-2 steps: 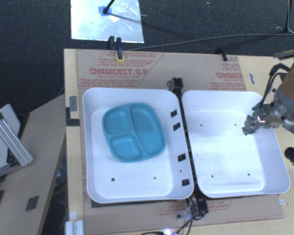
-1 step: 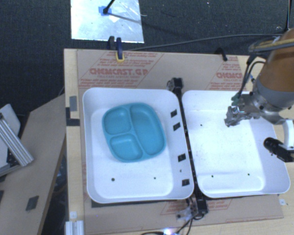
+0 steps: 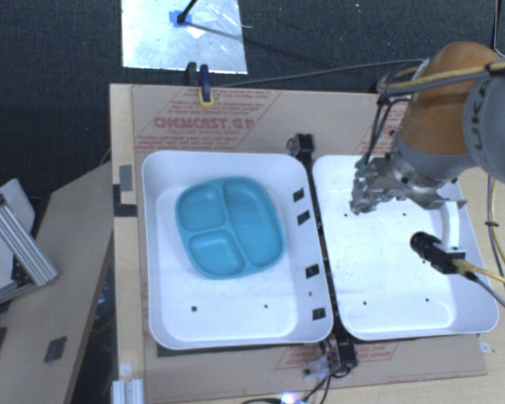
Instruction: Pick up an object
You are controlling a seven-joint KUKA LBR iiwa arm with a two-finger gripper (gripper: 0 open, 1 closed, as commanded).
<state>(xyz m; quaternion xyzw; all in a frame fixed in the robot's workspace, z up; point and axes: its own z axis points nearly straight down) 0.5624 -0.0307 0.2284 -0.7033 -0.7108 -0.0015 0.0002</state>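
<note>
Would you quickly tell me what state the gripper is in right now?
Gripper: over the right bin; whether it is open or closed cannot be told.

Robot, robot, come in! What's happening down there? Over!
Gripper low over right bin. Blue plate sits in left bin, untouched. Nothing between them but the bin walls.

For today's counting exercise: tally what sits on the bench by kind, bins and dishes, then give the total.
White bins: 2, the left bin and the right bin
Blue divided plates: 1, the plate lying in the left bin
Total: 3
</note>
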